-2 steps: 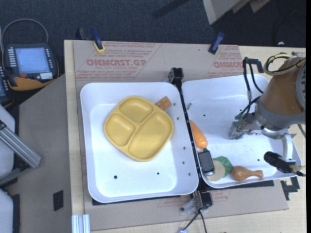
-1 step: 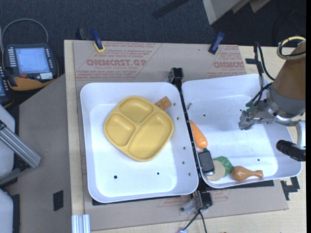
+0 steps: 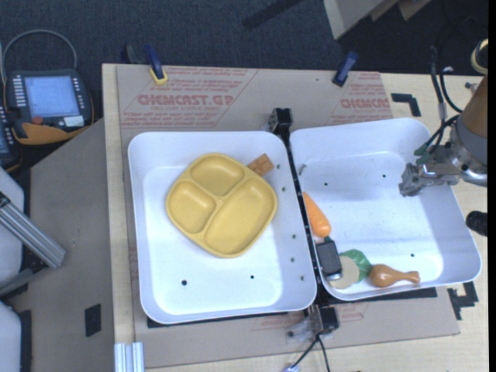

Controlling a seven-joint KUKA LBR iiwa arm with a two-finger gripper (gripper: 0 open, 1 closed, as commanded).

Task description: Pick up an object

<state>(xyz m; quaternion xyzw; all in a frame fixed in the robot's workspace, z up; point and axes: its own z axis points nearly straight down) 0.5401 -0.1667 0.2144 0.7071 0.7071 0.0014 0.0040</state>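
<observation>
In the right bin [image 3: 372, 142] lie an orange carrot [image 3: 316, 216] against the left wall, a black rectangular block [image 3: 328, 258] below it, a green and tan round piece [image 3: 352, 268], and a brown drumstick [image 3: 393, 275] near the front edge. My gripper [image 3: 419, 178] hangs over the bin's right side, well above and right of these objects, with nothing seen between its fingers. A yellow divided plate [image 3: 222, 204] fills the middle of the left bin [image 3: 155, 262], and a small brown block [image 3: 260, 164] peeks out at the plate's upper right.
Both bins rest on a cardboard sheet [image 3: 232, 91] held by blue clamps [image 3: 157, 64]. A black bracket [image 3: 280, 119] joins the bins at the back. A teach pendant [image 3: 48, 99] sits off the bench at the left. The right bin's centre is bare floor.
</observation>
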